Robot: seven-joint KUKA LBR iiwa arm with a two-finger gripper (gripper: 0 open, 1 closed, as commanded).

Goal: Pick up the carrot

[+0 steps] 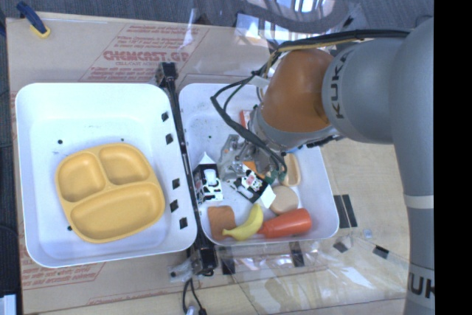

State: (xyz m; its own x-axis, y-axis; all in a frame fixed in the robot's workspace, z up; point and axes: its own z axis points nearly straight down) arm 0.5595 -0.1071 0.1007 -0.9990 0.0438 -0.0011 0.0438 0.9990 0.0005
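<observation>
1. We are seeing the carrot (286, 223) lying at the right bin's (321, 181) near edge, beside a banana (247, 224).
2. The left bin (37, 158) is holding a yellow tray (110, 192).
3. The gripper (234, 162) is hovering over the right bin; its state we cannot tell.

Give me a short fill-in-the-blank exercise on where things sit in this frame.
1. The yellow divided plate lies in the ____ bin.
2. The carrot lies in the right bin, touching the ____.
3. The tool is above the ____ bin.
4. The band above the wrist is ____.

Missing words: left; banana; right; orange
</observation>
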